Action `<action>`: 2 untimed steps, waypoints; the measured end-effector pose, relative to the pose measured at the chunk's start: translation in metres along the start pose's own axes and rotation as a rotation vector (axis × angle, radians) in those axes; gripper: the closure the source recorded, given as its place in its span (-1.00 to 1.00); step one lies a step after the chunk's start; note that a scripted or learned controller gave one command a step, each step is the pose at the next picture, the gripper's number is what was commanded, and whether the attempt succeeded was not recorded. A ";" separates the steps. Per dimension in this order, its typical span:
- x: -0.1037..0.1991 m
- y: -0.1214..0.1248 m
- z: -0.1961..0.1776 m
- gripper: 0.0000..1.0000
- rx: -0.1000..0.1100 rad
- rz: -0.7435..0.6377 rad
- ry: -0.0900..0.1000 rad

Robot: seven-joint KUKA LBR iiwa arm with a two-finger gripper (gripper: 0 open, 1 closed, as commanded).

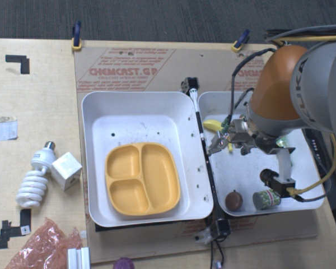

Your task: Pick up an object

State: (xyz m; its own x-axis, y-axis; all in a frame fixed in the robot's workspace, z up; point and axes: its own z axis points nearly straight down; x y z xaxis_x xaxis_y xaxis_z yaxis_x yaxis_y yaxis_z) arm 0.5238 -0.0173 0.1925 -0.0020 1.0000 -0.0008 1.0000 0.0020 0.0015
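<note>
The end effector (219, 143) hangs over the right bin (215, 102) beside a yellow banana (211, 125); whether it is open or closed cannot be told. A brown ball (233, 200) and green can (266, 198) lie near that bin's front edge.

Brown round object (233, 200) beside tipped green can (266, 199), right bin's near edge.

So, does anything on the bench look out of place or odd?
Yes. A spiral light bulb lies on its side on the bench, left of the bins, beside a small white cube. Crumpled red plastic lies near the front edge. Inside the bins nothing looks spilled.
</note>
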 end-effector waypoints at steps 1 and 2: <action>-0.072 0.056 0.000 -1.00 0.001 0.001 -0.001; -0.104 0.052 0.088 -1.00 0.002 0.002 0.000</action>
State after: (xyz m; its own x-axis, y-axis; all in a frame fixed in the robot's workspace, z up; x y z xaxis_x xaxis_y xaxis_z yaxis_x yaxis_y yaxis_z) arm 0.5766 -0.1213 0.1047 -0.0004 1.0000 -0.0009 1.0000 0.0004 -0.0006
